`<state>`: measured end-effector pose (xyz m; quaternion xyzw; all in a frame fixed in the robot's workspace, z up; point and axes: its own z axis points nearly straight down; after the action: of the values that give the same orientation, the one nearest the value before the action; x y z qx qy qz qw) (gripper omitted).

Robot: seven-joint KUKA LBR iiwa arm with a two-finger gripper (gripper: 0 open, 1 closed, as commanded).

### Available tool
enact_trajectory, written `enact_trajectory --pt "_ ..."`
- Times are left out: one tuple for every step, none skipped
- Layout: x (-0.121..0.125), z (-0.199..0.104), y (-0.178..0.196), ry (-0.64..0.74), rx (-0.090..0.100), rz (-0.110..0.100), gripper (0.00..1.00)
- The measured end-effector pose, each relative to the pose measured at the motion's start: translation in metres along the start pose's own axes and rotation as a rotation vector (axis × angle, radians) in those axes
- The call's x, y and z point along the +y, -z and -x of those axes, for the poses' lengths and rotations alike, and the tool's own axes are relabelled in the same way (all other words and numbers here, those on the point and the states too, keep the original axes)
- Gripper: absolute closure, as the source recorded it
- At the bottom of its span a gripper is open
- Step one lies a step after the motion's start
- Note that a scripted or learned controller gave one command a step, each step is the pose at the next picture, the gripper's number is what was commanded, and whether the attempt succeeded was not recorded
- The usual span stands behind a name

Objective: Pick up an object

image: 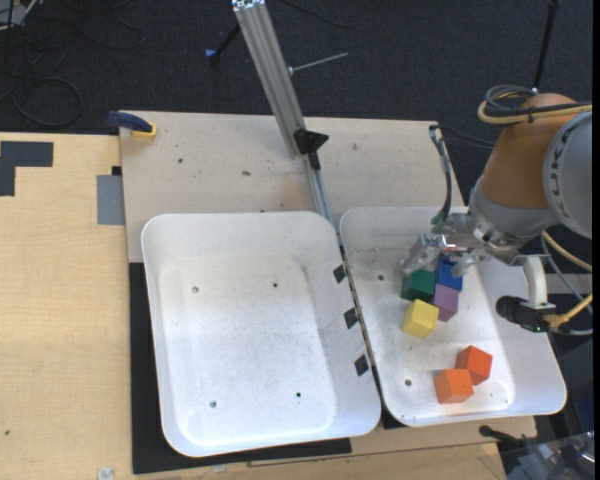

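Hand: we see it low over the right bin, above the green block; grip we cannot tell.
Nearby: blue block, purple block, yellow block.

You had a grey arm with a broad orange band above the wrist, looped cables riding on top of it, and a small silver metal gripper at its end.
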<state>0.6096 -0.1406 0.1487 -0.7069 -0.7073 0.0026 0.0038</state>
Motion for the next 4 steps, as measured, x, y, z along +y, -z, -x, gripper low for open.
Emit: enact_trajectory --pt "0.006 0.002 -0.028 -0.003 -0.007 0.027 0.0" --pt "0.007 0.004 -0.017 -0.007 -0.008 0.031 1.0" --pt "0.003 0.012 0.042 -0.007 -0.003 0.012 1.0" --pt "-0.004 0.017 0.087 -0.009 -0.002 0.011 1.0"
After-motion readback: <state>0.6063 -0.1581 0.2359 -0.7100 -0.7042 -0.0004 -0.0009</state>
